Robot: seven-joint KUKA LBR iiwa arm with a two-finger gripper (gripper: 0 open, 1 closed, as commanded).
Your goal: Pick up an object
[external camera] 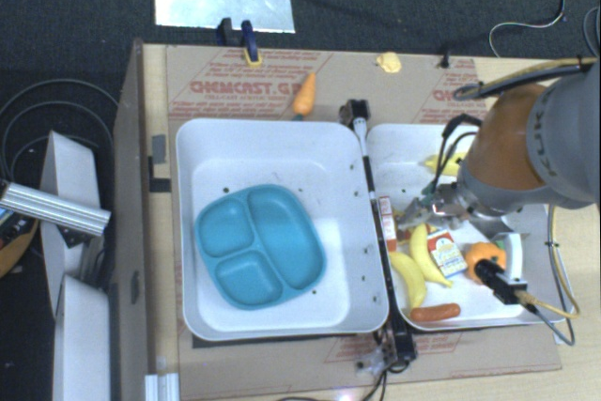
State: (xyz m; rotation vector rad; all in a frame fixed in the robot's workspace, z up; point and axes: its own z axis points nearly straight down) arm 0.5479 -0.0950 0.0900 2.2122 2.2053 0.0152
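The right bin (399,144) is shallow white moulded plastic with rounded corners.

Gripper (428,208): positioned low over the left-centre of the right bin, directly above the objects there. Its degree of opening cannot be determined, and no object is visibly held.

Bananas (419,263): two smooth, curved yellow pieces lying side by side in the front-left part of the right bin, just in front of the gripper.

Carton (444,254): small, boxy, printed red and white, touching the bananas inside the right bin.

Orange fruit (480,254): round and matte, at the front-right of the right bin.

Sausage (436,313): glossy orange-red cylinder against the front wall of the right bin.

Left bin (272,146): adjoins the right bin and contains a blue three-compartment plate (259,244).
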